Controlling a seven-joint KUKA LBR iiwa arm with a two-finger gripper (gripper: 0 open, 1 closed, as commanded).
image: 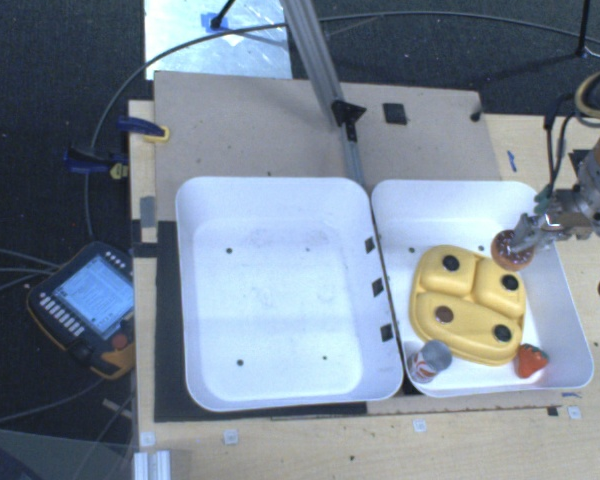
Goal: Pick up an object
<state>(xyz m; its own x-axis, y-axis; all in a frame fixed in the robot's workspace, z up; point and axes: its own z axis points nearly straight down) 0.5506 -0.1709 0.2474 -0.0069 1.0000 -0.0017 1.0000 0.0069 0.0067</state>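
Note:
My gripper [521,242] reaches in from the right over the far right part of the right bin [570,313]. Its fingers are shut on a small brown ring-shaped donut [509,252], which sits at their tips just above the yellow toy's far corner. The yellow moulded toy [468,303], with dark round spots, lies in the middle of that bin. A red strawberry [530,361] rests at the bin's near right corner. A small grey can [430,359] lies at its near left corner.
The left bin [195,268] adjoins the right one along a shared wall with black clips. A grey pole [315,48] slants over the bench from the back. A teach pendant [85,303] and cables lie on the floor at left.

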